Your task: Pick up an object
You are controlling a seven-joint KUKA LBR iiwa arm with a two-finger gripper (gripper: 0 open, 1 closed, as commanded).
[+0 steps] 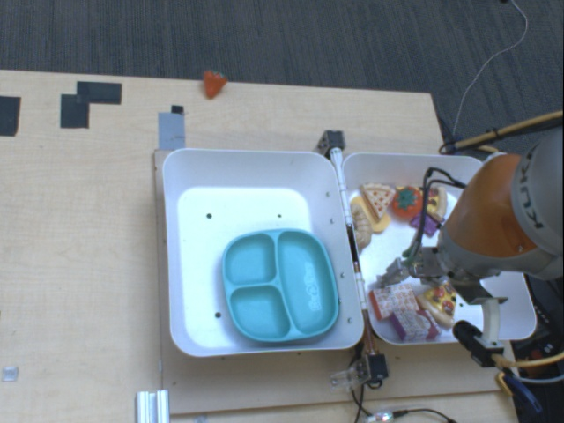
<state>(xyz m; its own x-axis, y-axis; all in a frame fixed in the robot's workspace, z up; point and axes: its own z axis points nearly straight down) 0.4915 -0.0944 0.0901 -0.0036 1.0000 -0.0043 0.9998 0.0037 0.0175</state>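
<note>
Camera view, blue divided plate (280, 284) in left bin (189, 183), toy food (379, 203) in right bin (388, 162)

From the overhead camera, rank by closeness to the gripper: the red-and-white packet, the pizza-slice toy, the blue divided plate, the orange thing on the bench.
1. Red-and-white packet, just below gripper.
2. Pizza-slice toy, right bin's top.
3. Blue divided plate, left bin.
4. Small orange thing, bench top.

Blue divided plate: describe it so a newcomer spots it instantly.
Two white bins sit side by side; take the left bin. The blue divided plate lies in its lower half, near the bins' shared wall. It is the one turquoise item, with three compartments.
</note>
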